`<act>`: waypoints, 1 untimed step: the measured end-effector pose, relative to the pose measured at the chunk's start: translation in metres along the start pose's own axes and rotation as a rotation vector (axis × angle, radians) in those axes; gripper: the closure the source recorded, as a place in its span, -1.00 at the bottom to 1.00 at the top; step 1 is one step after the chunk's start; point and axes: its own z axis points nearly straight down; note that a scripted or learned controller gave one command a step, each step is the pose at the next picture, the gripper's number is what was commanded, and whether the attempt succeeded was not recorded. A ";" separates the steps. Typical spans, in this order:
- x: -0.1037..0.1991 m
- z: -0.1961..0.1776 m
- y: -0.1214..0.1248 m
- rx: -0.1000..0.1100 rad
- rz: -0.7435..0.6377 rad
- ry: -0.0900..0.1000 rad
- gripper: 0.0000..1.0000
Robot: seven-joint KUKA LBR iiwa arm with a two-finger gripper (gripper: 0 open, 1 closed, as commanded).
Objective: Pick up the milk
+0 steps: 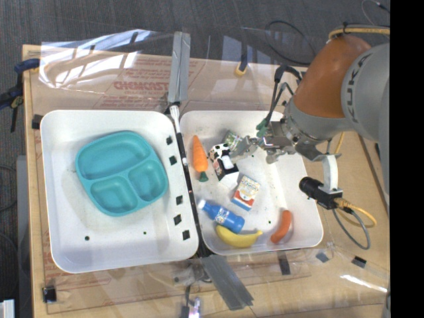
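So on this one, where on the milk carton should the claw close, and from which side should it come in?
The milk carton lies flat in the right bin, tilted diagonally. Best guess: come straight down from above and close across its narrower width at mid-body, away from the gabled end. The sides toward the blue bottle and the cow-print toy both look open enough for fingers. The claw hovers above the toy.

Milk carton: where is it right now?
In the camera view the milk carton lies in the right bin, near its middle, just above the blue bottle and banana, below the gripper and apart from it.
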 end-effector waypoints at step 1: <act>0.001 0.138 0.036 -0.003 0.035 -0.001 -1.00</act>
